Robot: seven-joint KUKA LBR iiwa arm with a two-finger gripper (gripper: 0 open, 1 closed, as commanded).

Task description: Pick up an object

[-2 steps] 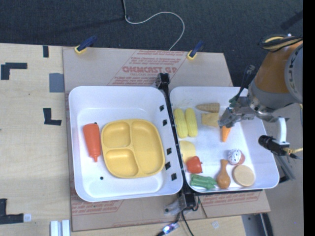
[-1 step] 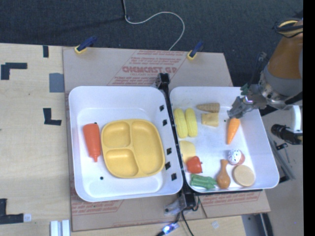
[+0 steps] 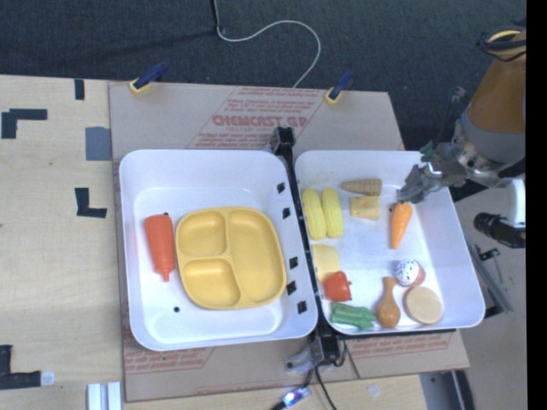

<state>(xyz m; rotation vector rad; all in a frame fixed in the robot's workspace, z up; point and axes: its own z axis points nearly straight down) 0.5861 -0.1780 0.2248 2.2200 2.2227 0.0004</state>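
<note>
Dark carpet beyond a pale wooden bench

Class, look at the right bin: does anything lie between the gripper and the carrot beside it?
Nothing visible does. The gripper sits just above the carrot's top end in the right bin; the cheese wedge lies off to the side.

Pincer over right bin — just above toy carrot
</note>
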